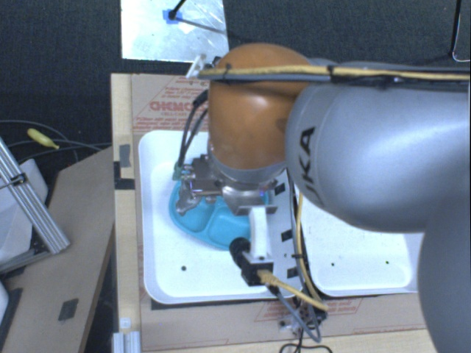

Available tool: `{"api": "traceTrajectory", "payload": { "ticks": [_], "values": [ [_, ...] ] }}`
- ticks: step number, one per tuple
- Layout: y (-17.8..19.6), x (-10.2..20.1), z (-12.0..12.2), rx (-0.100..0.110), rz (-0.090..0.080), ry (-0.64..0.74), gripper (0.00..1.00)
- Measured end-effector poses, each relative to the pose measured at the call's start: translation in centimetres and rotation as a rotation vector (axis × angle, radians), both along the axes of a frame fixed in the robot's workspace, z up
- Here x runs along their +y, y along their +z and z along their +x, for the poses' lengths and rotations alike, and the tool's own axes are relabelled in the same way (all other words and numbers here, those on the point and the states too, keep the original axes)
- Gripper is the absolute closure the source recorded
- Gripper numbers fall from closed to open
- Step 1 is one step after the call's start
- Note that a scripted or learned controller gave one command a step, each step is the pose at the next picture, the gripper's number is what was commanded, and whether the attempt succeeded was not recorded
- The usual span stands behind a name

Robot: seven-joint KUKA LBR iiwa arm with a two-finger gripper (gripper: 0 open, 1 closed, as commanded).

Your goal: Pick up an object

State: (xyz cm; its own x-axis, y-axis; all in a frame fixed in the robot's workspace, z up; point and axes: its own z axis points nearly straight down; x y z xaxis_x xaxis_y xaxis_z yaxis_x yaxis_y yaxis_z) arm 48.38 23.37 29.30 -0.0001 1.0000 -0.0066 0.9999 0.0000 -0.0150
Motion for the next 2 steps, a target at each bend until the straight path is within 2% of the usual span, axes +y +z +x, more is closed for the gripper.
{"api": "traceTrajectory", "payload": {
  "ticks": [1, 2],
  "values": [
    [-15.7, -6.6, 0.0, 0.000, -0.001, -0.007, 0.00],
    [-10.6, -14.6, 7.7, -0.025, 0.004, -0.007, 0.00]
  ]
}}
